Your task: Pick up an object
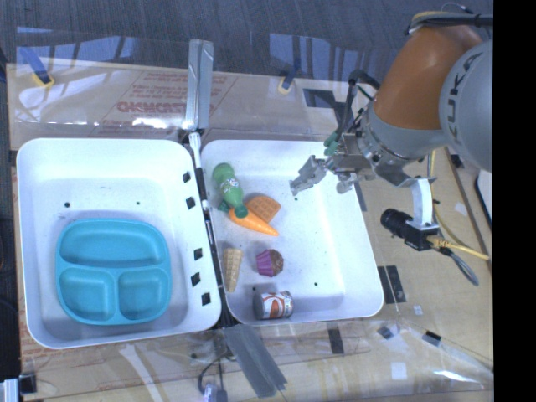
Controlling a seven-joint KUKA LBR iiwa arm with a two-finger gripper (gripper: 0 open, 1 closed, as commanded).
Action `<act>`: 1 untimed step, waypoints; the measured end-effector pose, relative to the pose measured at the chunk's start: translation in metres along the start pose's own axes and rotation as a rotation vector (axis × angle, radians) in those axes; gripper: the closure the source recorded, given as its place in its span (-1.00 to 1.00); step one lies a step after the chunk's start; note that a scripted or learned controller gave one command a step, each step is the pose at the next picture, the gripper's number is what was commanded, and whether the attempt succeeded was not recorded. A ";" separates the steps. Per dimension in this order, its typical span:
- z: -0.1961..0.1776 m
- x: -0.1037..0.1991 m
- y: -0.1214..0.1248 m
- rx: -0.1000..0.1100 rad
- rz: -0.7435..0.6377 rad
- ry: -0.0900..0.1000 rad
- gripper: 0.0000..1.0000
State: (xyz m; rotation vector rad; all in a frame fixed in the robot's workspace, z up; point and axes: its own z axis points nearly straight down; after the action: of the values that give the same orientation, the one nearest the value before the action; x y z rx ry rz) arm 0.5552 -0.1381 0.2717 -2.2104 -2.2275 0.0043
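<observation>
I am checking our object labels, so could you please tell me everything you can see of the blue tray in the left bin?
The blue divided tray is a light blue, smooth plastic-looking dish with rounded corners and a raised rim. It has three compartments: one long one along the far side and two smaller ones side by side along the near side. Nothing lies in any of them. It sits flat and upright on the floor of the left white bin, toward the near left corner, touching only the bin.
</observation>
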 end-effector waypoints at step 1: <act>0.076 0.050 0.027 0.001 0.068 -0.001 -1.00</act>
State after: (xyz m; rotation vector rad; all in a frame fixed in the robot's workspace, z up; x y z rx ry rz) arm 0.5816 -0.0883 0.1958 -2.2847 -2.1506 0.0070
